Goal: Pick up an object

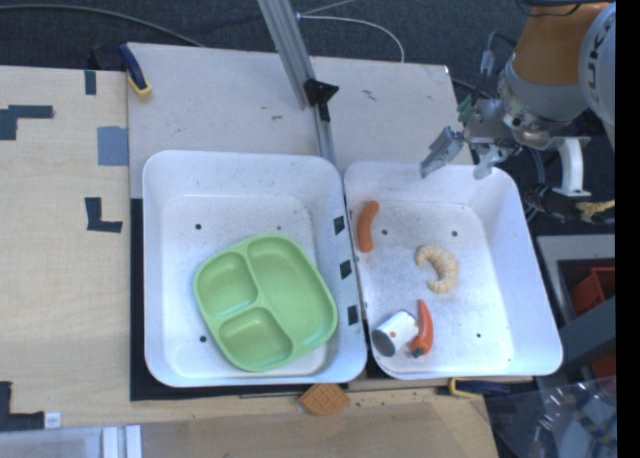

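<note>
Open-fingered and holding nothing, the gripper [462,158] hovers over the right bin's [520,276] far rim. Below lie a sausage [367,225], croissant [439,267], carrot [424,329] and small white cup [394,332].

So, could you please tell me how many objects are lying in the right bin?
4: a sausage near its left wall, a croissant mid-bin, and a white cup touching a carrot at the front.

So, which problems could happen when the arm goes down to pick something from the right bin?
1. The white cup and the small orange carrot lie touching near the front rim, so a grasp there may catch both or push one away.
2. The end effector hangs open over the right bin's back rim; a straight descent could strike that rim.
</note>
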### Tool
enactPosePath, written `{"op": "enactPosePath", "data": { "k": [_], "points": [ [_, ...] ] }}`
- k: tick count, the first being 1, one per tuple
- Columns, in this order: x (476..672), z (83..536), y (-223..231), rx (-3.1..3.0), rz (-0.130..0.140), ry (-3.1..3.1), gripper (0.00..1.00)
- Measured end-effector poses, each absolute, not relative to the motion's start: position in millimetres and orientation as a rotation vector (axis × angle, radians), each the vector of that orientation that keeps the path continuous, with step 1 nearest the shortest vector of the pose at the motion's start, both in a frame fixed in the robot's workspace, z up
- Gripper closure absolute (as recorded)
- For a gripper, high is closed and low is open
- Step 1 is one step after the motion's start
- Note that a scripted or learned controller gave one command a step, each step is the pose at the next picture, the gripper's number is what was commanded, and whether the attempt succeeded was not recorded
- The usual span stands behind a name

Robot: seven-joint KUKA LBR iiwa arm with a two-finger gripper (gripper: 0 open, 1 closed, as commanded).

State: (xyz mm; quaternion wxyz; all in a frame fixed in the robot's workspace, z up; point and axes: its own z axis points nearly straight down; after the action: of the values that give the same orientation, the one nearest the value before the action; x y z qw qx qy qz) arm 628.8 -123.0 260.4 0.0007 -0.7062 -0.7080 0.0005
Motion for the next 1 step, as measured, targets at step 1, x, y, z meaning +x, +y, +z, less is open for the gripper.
{"op": "enactPosePath", "data": {
  "k": [1],
  "points": [
    [628.8, 260.4, -123.0, -2.218, 0.002, -2.223, 0.00]
  ]
}}
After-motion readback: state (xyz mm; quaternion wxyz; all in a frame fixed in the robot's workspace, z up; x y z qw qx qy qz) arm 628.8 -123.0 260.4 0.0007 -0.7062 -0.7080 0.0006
